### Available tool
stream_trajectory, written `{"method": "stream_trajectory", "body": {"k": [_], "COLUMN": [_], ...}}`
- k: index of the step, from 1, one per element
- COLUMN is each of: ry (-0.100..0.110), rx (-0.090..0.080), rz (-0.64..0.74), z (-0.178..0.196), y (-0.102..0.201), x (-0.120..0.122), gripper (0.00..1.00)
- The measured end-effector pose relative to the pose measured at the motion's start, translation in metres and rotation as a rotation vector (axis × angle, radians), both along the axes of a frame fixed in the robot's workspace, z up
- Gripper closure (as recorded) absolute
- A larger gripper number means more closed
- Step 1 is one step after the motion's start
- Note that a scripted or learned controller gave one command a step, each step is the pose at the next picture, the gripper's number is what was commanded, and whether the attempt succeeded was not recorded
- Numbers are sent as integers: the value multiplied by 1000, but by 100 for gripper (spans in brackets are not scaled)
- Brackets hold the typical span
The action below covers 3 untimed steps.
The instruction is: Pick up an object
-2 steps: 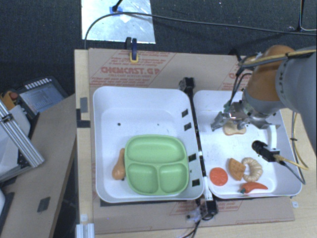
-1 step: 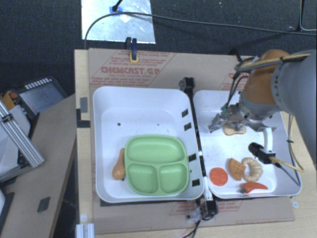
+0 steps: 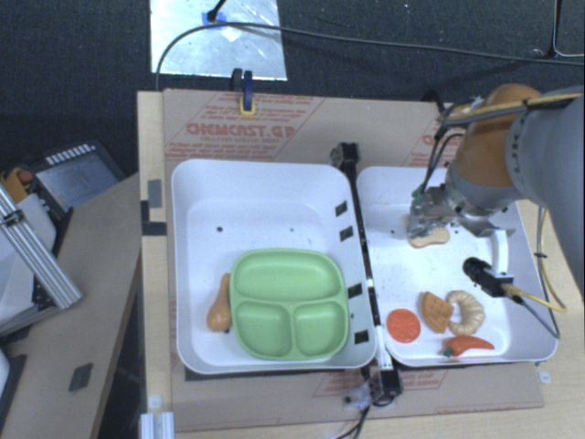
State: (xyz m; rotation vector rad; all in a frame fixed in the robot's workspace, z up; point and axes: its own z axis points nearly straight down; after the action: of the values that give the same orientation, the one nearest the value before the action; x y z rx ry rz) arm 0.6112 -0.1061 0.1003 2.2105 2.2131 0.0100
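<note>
We've got the arm (image 3: 526,149) reaching in from the right over the right bin (image 3: 388,195). The gripper (image 3: 426,216) is low at that bin's upper middle, right on top of a tan, flat bread-like piece (image 3: 430,238). The piece lies on the bin floor, poking out just below and in front of the gripper body.

Gripper state: we can't tell. The body hides the tips from this angle, so we won't call it a grasp; nothing shows the piece clamped.

Risks as we judge them:
- The piece is thin and flat against the floor. A descent that stops short closes on air; one too deep drives into the bin.
- The piece sits slightly offset toward the near side of the gripper, so a close could pinch one edge and tip or flick it out on lift.

Other candidates are well apart near the bin's front: orange croissant-like piece (image 3: 437,311), pale shrimp (image 3: 469,311), red disc (image 3: 403,326), red chili (image 3: 470,344).

Left bin (image 3: 256,186): green divided plate (image 3: 288,302), tan gourd-shaped piece (image 3: 219,305) beside it.
</note>
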Motion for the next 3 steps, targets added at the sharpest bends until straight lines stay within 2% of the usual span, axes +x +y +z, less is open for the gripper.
{"method": "stream_trajectory", "body": {"k": [1,2,3], "ry": [8,8,6], "rx": [4,4,4], "rz": [2,3,4], "z": [44,88,148], "y": [-1,2,0], "x": [3,3,14], "gripper": [100,100,100]}}
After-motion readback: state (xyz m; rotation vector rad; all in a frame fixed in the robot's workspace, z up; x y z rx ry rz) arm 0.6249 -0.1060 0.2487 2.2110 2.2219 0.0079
